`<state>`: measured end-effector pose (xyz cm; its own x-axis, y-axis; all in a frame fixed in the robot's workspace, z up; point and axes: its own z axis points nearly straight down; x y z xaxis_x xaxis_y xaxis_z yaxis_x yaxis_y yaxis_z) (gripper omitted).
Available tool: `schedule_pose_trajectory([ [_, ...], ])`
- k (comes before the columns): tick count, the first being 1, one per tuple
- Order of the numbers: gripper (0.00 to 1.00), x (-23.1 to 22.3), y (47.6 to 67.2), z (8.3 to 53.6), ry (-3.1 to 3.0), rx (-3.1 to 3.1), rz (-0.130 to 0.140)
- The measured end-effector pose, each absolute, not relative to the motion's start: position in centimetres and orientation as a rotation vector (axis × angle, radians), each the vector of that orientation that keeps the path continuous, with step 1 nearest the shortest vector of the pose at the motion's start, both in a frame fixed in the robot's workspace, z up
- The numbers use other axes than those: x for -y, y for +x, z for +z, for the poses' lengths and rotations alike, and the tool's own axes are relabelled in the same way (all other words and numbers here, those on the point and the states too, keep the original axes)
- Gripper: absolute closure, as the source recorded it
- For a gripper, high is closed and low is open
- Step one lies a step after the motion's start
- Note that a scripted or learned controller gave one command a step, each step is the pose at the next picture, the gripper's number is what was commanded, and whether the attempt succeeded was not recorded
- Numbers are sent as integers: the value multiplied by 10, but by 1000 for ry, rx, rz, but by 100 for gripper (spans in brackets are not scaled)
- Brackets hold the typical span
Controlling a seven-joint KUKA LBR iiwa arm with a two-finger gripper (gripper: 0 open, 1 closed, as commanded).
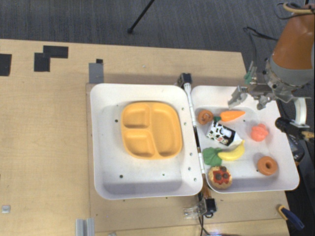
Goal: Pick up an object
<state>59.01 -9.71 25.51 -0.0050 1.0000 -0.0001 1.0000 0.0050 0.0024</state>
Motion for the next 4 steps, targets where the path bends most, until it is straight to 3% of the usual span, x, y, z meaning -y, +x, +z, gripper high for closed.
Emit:
schedule_pose_trajectory([
  [1, 0, 93, 597, 113, 2370, -2066, -3],
  [2, 0, 109, 607, 89, 2299, -2125, 14],
  [3, 100, 107, 609, 100, 2299, -2128, 19],
  [4, 0, 107, 608, 100, 2299, -2128, 19],
])
